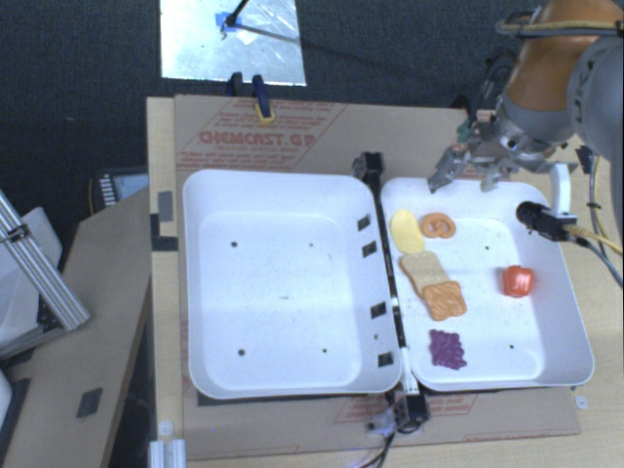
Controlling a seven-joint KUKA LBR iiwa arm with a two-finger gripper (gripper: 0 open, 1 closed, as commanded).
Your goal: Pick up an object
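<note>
The pincer (468, 172) is seen spread open and holding nothing, above the far rim of the right bin (556, 295). The nearest object, a pretzel (438, 226), lies just below it beside a yellow piece (406, 230). A straight descent centred on the pretzel is advised, so the neighbour is not nudged. The arm (561, 66) is angled in from the upper right.

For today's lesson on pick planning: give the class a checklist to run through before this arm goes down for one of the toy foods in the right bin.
1. Gripper above the right bin: ok, over its far rim.
2. Nothing between its fingers: ok.
3. Isolated target available: ok, red piece lies alone.
4. Pretzel free of neighbours: not ok, yellow piece sits close beside it.
5. Bread slice separate from waffle: not ok, touching.
6. Purple grapes graspable: cannot tell.
</note>
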